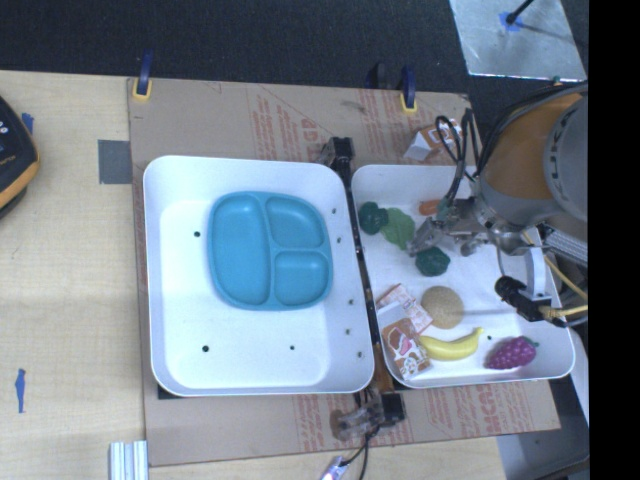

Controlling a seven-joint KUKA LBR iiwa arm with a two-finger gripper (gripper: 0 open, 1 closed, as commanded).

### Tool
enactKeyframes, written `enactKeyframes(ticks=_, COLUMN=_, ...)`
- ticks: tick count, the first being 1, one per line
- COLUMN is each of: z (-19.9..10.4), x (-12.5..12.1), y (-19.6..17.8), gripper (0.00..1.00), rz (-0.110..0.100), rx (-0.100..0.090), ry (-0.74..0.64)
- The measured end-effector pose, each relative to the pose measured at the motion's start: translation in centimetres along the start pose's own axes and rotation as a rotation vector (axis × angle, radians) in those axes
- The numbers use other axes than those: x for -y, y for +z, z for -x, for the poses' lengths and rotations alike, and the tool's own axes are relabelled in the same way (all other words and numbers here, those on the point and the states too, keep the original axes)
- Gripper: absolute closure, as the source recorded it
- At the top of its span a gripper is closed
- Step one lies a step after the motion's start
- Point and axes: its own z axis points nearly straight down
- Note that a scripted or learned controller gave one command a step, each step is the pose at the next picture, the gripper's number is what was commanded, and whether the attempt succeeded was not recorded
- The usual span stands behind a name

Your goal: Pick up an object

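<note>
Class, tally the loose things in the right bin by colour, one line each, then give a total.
Green: 3
Yellow: 1, banana
Purple: 1, grapes
Tan: 1, round piece
Red and white: 2, packets
Total: 8

We see two bins side by side on the bench: left bin (165,298) w/ a divided tray (268,249) lying in its far half. Right bin (388,180) holds the rest: broccoli pieces (400,230) at far left, cookie (442,305) mid, banana (450,346) near it, grapes (510,352) right of banana, snack packets (403,334) at near left.
</note>
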Motion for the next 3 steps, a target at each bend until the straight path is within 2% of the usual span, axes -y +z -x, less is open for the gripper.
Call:
enactKeyframes(ticks=1, z=-2.8, x=3.5, y=0.1, gripper=0.00, rz=-0.003, rx=-0.001, ry=-0.001)
enactKeyframes(ticks=2, z=-2.4, x=0.2, y=0.0, gripper=0.00, rz=-0.001, rx=-0.001, ry=0.000)
enactKeyframes(ticks=3, z=-2.3, x=0.2, y=-1.0, gripper=1.00, rz=-0.002, rx=0.000, ry=-0.003)
